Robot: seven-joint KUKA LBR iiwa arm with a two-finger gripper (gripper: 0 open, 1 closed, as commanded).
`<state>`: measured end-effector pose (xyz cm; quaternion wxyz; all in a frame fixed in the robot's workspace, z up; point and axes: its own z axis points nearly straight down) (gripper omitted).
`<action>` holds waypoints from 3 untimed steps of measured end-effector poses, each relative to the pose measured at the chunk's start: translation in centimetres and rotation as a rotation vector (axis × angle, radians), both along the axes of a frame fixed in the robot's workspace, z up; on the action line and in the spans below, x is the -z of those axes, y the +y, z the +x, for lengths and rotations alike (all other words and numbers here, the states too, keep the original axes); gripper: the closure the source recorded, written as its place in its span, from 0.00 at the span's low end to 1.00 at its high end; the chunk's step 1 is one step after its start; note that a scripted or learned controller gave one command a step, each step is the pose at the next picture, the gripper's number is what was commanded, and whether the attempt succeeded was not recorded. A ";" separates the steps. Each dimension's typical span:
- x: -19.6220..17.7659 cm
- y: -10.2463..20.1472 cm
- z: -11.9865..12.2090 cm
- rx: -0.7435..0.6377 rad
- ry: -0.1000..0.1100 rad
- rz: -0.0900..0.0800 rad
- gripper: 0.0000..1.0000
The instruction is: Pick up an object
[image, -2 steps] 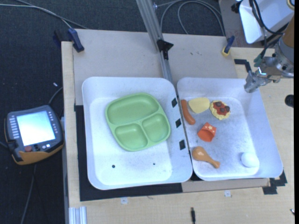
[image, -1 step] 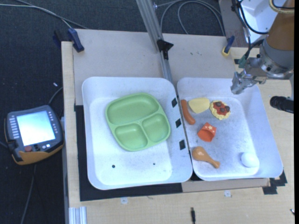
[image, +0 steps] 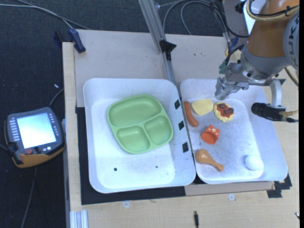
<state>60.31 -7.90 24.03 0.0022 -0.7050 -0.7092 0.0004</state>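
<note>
Jaws: state can't be told; the gripper (image: 222, 92) shows as a grey block seen from above, at the upper middle of the right bin (image: 266, 141). Nothing visible between its tips. It hangs just above and between two food pieces, contact with either unclear.

Just below-left of the tip: yellow wedge (image: 203, 107), flat on the bin floor, long axis roughly left-right in the frame, narrow end toward the left. Just below-right: small pizza piece (image: 223, 112), yellow rim with red topping, roundish, no clear long axis. The two lie close together, nearly touching.

Left of the wedge: sausage (image: 191, 114), against the bin's left wall, long axis running from upper left to lower right. Below centre: orange cup-like piece (image: 210, 134), lying on its side. Lower still: drumstick (image: 208, 159), long axis upper left to lower right, thick end upper left, thin bone end lower right. White egg (image: 253, 162) in the bin's lower right corner, well apart from the rest.

Outward: arm (image: 270, 32) with orange band enters from the upper right of the frame. Left bin (image: 95, 127) holds a green divided plate (image: 139, 123). Pendant (image: 33, 136) with lit screen lies at far left, off the bench.
</note>
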 end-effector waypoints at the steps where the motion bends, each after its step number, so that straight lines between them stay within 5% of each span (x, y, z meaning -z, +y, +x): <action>1: 1.3 5.4 -0.9 0.001 0.000 -0.001 1.00; 3: 1.2 15.5 -1.7 0.001 -0.005 -0.001 1.00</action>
